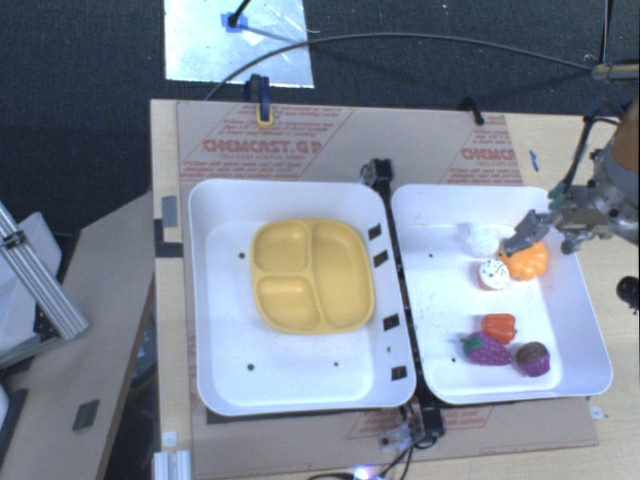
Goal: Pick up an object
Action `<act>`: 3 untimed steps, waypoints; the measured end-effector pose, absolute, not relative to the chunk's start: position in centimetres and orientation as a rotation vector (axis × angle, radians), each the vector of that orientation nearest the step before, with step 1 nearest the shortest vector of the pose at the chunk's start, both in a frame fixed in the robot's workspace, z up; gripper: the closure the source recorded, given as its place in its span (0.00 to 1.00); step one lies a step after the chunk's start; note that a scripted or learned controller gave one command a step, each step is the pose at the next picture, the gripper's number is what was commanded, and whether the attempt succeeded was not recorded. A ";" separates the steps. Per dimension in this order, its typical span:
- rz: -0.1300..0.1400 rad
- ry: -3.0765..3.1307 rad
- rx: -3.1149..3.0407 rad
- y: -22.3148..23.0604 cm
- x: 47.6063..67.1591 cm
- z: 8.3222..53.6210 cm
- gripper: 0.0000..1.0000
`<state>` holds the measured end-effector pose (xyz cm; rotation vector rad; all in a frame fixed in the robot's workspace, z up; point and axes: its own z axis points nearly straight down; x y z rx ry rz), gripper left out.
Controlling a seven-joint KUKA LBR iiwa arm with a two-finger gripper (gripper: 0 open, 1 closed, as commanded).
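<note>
Dark carpeted floor [80,78] around the bench, shiny silver sheet [235,28] lying on it at top, black cables arcing across, pale wooden bench [560,153] under printed brown cardboard [330,143], aluminium rail [35,278] at left

So the table [560,168] is a light wood-coloured top with a brown cardboard sheet [340,138] laid flat over it, red CHEMCAST lettering showing along the upper part. Two shallow white bins sit side by side on that sheet, touching in the middle: the left bin [225,298] around frame centre, the right bin [440,218] toward the right edge.
</note>
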<state>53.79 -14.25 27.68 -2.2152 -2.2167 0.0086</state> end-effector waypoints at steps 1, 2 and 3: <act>-0.001 -2.227 -2.219 -14.2 54.0 28.3 0.00; 0.002 -2.221 -2.218 -14.0 53.9 22.0 0.00; 0.003 -2.220 -2.218 -13.9 54.0 15.7 0.00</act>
